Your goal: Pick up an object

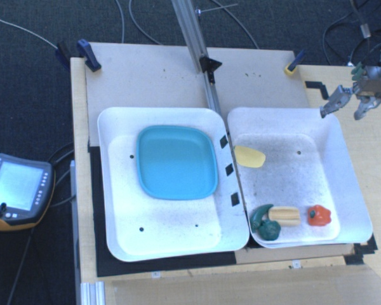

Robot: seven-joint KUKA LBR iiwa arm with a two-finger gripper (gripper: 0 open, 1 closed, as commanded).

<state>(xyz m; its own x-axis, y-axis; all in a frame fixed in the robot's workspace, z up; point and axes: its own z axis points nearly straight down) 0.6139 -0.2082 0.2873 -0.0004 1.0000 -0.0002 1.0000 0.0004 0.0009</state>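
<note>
A pale wooden bench set over dark carpet carries two shallow white plastic bins side by side, seen from above at a slant. The left bin holds a square turquoise plastic plate with rounded corners, lying flat near the bin's middle. The right bin holds four small toy foods: a pale yellow wedge-shaped piece lies by the bin's left wall, well apart from the rest, while along the near edge a dark green leafy vegetable, a tan cylindrical roll and a red-orange pepper sit in a row, the green one touching the roll and the pepper just beside it. A silver metal rail slants down from the top to the seam between the bins. A grey handheld control pendant with a lit screen rests on the carpet at left. The robot's metal two-finger gripper hovers over the far right corner of the right bin, its fingers spread apart with nothing between them, well away from all four toys.
</note>
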